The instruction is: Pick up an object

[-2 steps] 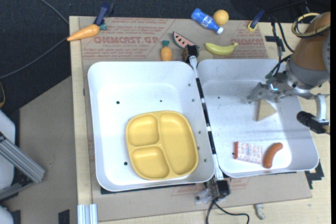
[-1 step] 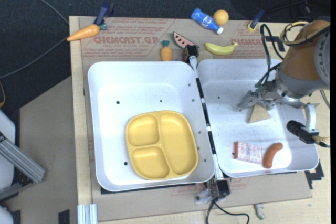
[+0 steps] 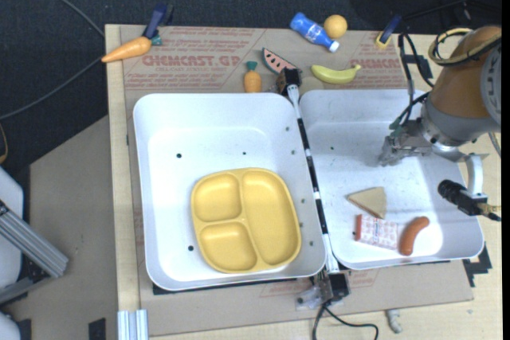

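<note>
Gripper point(image 3: 396, 149) low over right bin point(image 3: 351, 111), grip state unclear (nothing visibly held); board point(image 3: 199, 60) reads "CHEMCAST".

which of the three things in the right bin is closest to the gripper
The tan wedge. It lies up-bin of the red-and-white packet and the sausage, which sit by the bin's near edge, farther from the gripper.

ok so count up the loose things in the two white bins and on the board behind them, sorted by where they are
Left bin: 1, a yellow tray
Right bin: 3, a sandwich wedge, a snack packet, a sausage
Board behind: 6, two carrots, a watermelon slice, a banana, a bottle, an orange
Total: 10
</note>
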You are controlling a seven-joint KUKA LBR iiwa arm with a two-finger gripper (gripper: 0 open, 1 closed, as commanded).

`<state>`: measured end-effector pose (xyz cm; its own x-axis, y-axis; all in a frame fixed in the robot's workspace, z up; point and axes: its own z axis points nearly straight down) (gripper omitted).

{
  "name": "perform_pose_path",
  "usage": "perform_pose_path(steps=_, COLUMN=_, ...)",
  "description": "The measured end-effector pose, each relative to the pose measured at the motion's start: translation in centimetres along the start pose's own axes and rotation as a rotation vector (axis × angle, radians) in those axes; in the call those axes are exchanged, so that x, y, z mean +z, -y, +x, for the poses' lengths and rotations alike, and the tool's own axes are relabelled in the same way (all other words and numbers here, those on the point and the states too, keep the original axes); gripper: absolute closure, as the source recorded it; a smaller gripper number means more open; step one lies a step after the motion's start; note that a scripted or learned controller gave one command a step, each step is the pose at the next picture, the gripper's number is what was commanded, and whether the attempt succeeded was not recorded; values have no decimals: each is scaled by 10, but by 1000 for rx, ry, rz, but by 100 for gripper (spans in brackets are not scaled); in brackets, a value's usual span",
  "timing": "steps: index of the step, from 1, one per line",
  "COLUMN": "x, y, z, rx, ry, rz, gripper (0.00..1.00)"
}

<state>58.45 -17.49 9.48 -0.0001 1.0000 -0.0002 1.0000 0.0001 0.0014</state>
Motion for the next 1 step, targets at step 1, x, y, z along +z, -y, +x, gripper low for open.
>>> perform_pose_path(steps=1, x=0, y=0, z=0, rx=0, ry=0, rz=0, gripper=0)
